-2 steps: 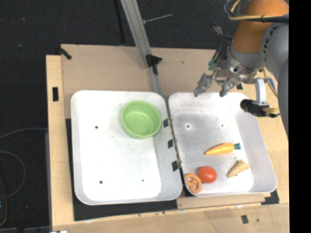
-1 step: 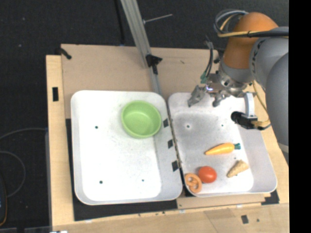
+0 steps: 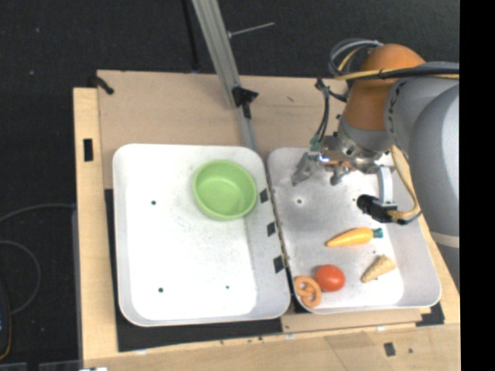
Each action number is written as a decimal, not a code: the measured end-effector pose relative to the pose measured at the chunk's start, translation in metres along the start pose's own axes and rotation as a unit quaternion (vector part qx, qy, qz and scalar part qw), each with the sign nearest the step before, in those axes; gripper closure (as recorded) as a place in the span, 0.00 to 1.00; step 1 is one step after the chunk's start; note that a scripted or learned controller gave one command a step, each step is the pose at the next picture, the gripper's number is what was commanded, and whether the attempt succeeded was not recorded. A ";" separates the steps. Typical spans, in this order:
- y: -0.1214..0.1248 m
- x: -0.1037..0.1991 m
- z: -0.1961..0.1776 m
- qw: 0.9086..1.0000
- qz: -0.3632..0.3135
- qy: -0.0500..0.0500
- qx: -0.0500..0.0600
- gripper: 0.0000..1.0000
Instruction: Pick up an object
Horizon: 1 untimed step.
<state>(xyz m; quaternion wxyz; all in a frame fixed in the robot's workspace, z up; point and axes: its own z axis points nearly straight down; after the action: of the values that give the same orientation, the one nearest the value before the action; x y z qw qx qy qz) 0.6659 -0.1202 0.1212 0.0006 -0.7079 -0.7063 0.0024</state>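
My gripper (image 3: 319,169) hangs over the far end of the right bin (image 3: 309,215), its two fingers spread apart with nothing between them. Nearer the front of that bin lie an orange carrot (image 3: 352,238), a red tomato (image 3: 331,277), a beige cone-shaped piece (image 3: 377,268) and an orange pretzel-like piece (image 3: 307,291). All of them sit well below the gripper in the view, apart from it. A green bowl (image 3: 224,190) rests in the far part of the left bin (image 3: 155,284).
A grey metal pole (image 3: 220,52) rises from behind the bins at the top middle. A black cable connector (image 3: 379,207) dangles by the arm over the right bin's right side. The bench's wooden border surrounds both bins.
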 end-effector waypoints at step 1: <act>0.002 0.000 -0.015 1.000 0.002 0.001 -0.005 1.00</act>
<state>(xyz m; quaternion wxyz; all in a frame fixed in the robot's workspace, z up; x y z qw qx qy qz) 0.6684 -0.1206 0.1358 -0.0023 -0.7090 -0.7052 -0.0015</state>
